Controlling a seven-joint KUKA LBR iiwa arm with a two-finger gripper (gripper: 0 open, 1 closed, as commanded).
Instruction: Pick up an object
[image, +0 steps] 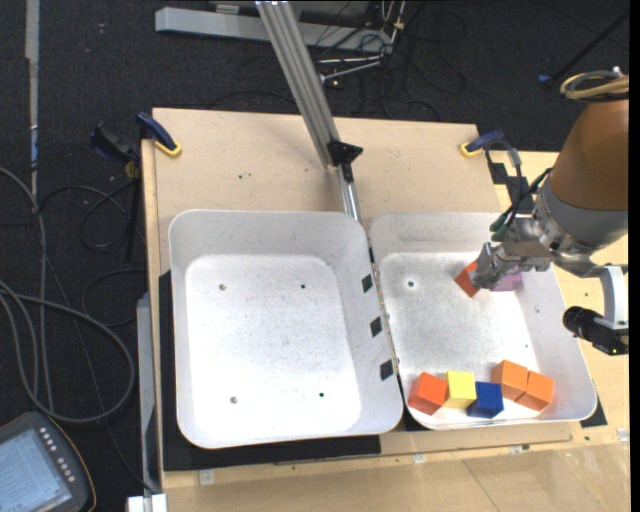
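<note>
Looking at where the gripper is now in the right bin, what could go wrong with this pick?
1. The gripper sits over a red-orange block and a purple piece close together, so it may catch both, or push one aside.
2. These lie near the right bin's back wall, so a nudged block could jam against it.
3. The other blocks are crowded along the front rim, so a later pick there looks harder.

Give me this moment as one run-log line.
gripper: over right bin, at red block | grasp: unconfirmed | five blocks along near wall
</note>
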